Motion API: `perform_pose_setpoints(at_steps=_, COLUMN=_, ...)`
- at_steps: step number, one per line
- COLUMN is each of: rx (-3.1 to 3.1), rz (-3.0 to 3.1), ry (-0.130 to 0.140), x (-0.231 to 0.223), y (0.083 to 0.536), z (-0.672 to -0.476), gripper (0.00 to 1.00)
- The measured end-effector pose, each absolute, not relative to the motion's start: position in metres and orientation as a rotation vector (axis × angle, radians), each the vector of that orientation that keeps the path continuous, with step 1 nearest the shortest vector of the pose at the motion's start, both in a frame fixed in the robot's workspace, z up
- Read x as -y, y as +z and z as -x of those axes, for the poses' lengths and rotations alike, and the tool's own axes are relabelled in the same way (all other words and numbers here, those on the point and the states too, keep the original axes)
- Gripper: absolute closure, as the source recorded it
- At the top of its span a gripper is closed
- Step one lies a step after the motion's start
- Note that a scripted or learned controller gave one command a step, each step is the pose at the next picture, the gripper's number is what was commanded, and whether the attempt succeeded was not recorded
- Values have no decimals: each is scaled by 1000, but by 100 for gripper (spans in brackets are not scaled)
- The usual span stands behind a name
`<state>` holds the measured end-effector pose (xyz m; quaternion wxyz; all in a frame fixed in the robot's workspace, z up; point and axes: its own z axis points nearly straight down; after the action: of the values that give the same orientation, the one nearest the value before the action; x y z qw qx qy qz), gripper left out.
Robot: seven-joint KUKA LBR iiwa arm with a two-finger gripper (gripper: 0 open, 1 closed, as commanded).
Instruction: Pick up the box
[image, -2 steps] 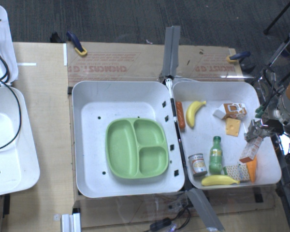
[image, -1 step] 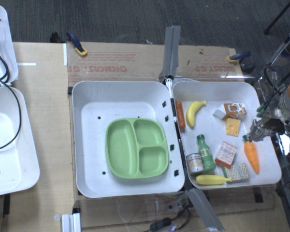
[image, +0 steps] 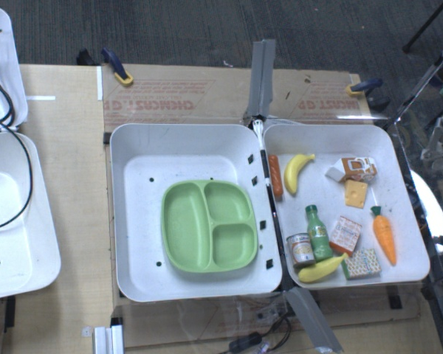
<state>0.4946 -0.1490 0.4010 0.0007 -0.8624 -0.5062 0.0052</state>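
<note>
Task looked unstarted from my seat. Box lay flat in right bin, near its front edge, between green bottle and carrot, untouched. End effector state: couldn't tell. Approach, grasp and lift all left.

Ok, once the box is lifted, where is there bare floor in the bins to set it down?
Left bin: bare floor around the green tray, widest along the far wall. Right bin: small gap between banana and carton; the near half is crowded around bottle, can and box.
</note>
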Motion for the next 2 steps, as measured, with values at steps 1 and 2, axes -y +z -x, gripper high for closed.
perform_pose_setpoints(at_steps=1, rx=1420, rz=2802, ry=19, x=86, y=437, z=-556, gripper=100)
perform_pose_setpoints(at_steps=2, rx=1438, rz=2791, ry=18, x=85, y=320, z=-521, gripper=100)
